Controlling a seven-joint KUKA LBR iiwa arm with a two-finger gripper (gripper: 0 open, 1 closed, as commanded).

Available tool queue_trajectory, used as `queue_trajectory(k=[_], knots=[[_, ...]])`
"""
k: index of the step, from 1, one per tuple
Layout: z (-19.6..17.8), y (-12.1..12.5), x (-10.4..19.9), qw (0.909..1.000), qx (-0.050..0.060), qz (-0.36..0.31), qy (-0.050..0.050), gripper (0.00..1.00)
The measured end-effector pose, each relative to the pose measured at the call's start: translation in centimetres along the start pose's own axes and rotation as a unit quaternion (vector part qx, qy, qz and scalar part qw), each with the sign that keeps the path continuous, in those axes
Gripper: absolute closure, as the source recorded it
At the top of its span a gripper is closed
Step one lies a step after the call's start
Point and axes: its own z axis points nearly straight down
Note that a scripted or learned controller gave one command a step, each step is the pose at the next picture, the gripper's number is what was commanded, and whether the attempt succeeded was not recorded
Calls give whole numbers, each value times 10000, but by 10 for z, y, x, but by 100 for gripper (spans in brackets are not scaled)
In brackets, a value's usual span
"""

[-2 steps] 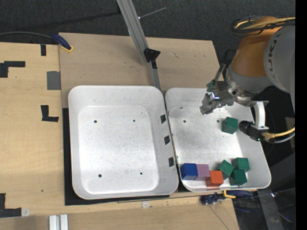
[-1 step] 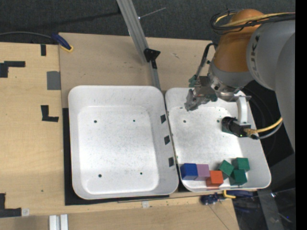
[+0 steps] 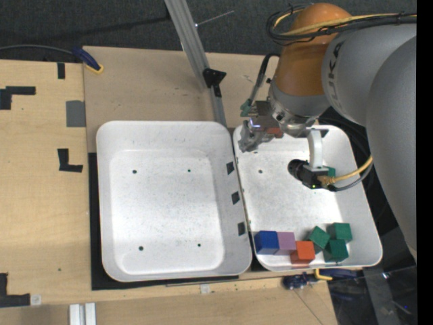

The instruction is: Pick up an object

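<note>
Risk first: end effector (image 3: 254, 135) parked at far-left corner of right bin (image 3: 358, 181), just beside the rim shared with left bin (image 3: 108, 181), while every pickable thing sits well apart at the near edge. Long traverse needed, so a straight descent from here likely closes on bare floor or clips the rim. Finger state: cannot tell, tips lost in metal clutter and shadow. Nothing seen between them. Targets tightly packed along near wall: blue cube (image 3: 267, 241) touching purple cube (image 3: 287, 241), orange cube (image 3: 304, 250) just beside, three green blocks (image 3: 331, 241) bunched at right. Packing is the second hazard: little gap for fingers, likely to land on top of a neighbour, shove the cluster against the wall, or pinch two at once. Cubes look hard, matte, flat-faced, sharp-edged; decent grip if squared, slip or twist if caught on a corner. Bins: shallow, smooth glossy white plastic, rounded corners, speckled floor; blocks probably slide easily when nudged. Dangling yellow cable (image 3: 352, 173) and black part (image 3: 304, 173) under the wrist could snag in low passes. Worktop (image 3: 40, 202) plain wood-tone, taped marks.
</note>
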Motion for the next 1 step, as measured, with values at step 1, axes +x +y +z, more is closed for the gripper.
queue_trajectory(k=[1], knots=[[13,-1,50,10000,14,8,-10,100]])
